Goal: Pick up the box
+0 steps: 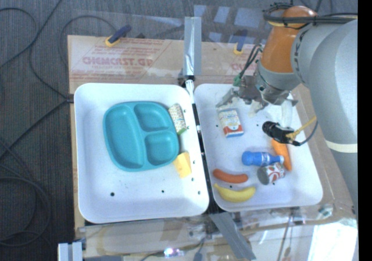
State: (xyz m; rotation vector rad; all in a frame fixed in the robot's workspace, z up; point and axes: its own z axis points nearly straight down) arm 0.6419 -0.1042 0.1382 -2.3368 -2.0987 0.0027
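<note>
White, smooth-walled and shallow, the right bin holds the box in its far-left part. The box is a small flat carton, pale on top with an orange-red band at its near end, lying on the floor of the bin. The gripper hangs over the far edge of this bin, just beyond the box and not touching it. Whether it is spread or closed is not clear from this angle, and nothing shows in its grasp. The grey arm with its orange band comes in from the right.

Nearer in the same bin lie a rounded blue bottle, a dented can just beside it, a tapered orange carrot, a reddish sausage and a curved yellow banana at the near wall.

The left bin holds a glossy teal tray with three compartments. A speckled packet leans at its right rim, and a yellow block lies by its near-right corner.
</note>
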